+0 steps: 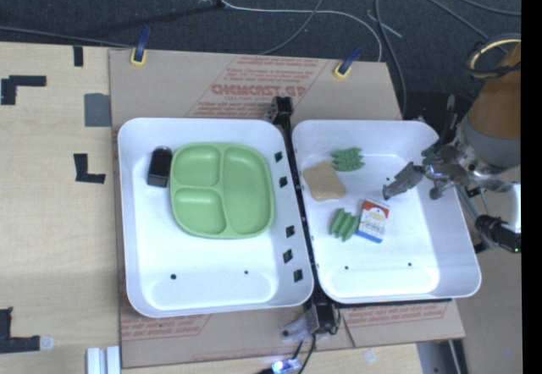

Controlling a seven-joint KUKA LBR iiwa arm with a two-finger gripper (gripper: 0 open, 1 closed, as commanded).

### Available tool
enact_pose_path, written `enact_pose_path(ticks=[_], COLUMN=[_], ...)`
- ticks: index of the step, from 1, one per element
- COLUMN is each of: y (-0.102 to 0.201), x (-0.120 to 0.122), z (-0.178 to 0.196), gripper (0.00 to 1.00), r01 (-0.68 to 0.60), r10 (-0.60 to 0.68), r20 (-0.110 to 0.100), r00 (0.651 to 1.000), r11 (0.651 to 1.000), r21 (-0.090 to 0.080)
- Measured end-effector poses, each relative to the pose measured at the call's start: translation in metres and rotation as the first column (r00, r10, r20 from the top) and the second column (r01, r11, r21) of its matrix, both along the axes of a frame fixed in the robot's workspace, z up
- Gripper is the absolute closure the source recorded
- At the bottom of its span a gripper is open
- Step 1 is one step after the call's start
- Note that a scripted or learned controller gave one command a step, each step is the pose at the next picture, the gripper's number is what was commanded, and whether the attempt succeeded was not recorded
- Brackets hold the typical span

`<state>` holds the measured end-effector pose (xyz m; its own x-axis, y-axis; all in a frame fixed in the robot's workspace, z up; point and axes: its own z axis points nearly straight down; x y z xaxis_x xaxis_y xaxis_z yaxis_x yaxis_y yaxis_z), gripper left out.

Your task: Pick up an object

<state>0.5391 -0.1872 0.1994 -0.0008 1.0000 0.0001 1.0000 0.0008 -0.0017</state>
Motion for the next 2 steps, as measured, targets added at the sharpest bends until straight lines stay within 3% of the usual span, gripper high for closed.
enact_pose_path(ticks=[2], y=[0.007], x=[-0.009], z=[-0.110], gripper=[0.00], r01=[0.001], r10=[-0.001], r20=[0.001], r00=[1.000], r11=[1.000], r21=[0.001])
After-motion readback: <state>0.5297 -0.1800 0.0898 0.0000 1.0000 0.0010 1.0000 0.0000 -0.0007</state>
